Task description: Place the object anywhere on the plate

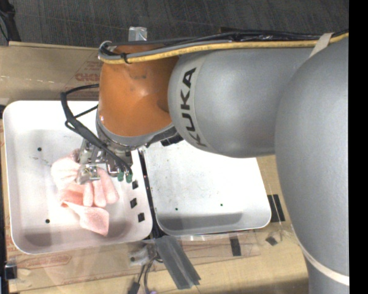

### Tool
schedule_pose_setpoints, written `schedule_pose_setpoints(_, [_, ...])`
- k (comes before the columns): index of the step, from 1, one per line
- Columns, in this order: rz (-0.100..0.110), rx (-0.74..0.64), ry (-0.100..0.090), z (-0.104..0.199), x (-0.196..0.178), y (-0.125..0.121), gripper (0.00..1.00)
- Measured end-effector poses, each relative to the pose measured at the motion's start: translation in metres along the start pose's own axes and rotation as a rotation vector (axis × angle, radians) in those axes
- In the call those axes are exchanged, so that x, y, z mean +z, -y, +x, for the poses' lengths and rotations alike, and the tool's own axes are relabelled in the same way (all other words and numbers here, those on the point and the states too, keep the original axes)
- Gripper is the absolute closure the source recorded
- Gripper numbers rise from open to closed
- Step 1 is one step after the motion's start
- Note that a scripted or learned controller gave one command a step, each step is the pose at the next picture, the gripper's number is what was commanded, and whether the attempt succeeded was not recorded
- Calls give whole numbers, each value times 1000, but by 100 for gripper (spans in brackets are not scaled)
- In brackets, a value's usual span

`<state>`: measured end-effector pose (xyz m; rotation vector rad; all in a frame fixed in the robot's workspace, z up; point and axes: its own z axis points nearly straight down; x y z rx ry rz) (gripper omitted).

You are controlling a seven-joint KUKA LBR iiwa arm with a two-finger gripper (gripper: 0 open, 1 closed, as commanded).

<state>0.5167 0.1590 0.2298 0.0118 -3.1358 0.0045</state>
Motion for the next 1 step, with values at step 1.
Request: schedule_pose_setpoints(1, [0,0,0,0,0,0,0])
